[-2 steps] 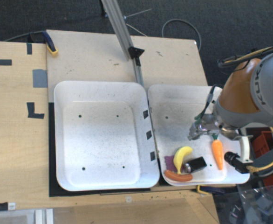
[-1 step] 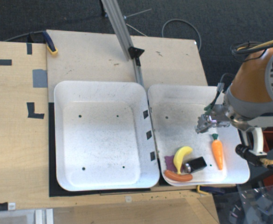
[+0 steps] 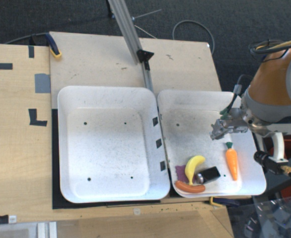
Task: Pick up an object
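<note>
A wooden bench (image 3: 110, 68) sits on a dark carpet floor (image 3: 36, 6). A lighter board (image 3: 11, 133) with grey tape marks lies on the left side. A yellow and blue clamp (image 3: 53, 46) grips the far edge of the bench. A metal pole (image 3: 128, 26) slants down from the top and ends between the two bins. Thin cables (image 3: 192, 31) lie on the floor behind the bench.

The left bin (image 3: 106, 143) is white with small dark specks. The right bin (image 3: 185, 118) holds toys, all near its front edge. A yellow banana (image 3: 194, 166) curves beside a black block (image 3: 210, 175). A red sausage (image 3: 189, 187) lies just in front of them, with a purple bit (image 3: 179, 172) next to it. An orange carrot (image 3: 231, 161) with a green top lies to the right, apart from the banana.

The arm (image 3: 269, 90) comes in from the right. Its gripper (image 3: 221, 129) is over the right bin, just above the carrot's green end. I cannot tell how its tips are set. Nothing is seen in it.
</note>
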You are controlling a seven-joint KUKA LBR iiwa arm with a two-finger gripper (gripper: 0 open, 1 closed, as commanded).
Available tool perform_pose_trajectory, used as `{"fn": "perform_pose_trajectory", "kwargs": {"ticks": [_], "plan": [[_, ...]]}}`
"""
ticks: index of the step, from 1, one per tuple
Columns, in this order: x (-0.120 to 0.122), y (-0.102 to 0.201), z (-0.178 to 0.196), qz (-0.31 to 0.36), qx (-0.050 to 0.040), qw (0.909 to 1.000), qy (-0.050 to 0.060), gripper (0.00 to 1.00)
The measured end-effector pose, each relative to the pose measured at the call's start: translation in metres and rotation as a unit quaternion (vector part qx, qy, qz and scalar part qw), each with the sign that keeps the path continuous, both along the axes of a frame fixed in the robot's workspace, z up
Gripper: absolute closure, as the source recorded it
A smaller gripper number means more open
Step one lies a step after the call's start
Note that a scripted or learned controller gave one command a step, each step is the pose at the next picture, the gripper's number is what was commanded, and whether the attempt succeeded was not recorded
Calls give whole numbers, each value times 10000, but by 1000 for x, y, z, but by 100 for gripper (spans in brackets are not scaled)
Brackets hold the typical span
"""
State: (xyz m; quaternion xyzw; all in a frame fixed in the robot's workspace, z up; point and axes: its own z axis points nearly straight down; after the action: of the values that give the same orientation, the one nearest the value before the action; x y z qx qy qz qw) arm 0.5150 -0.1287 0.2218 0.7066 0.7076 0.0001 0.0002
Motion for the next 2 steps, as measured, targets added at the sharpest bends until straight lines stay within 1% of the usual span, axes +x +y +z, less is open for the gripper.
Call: {"fn": "perform_pose_trajectory", "kwargs": {"ticks": [1, 2], "plan": [[24, 45, 9, 25, 7, 10000, 0, 100], [42, 96, 18, 29, 8, 10000, 3, 100]]}}
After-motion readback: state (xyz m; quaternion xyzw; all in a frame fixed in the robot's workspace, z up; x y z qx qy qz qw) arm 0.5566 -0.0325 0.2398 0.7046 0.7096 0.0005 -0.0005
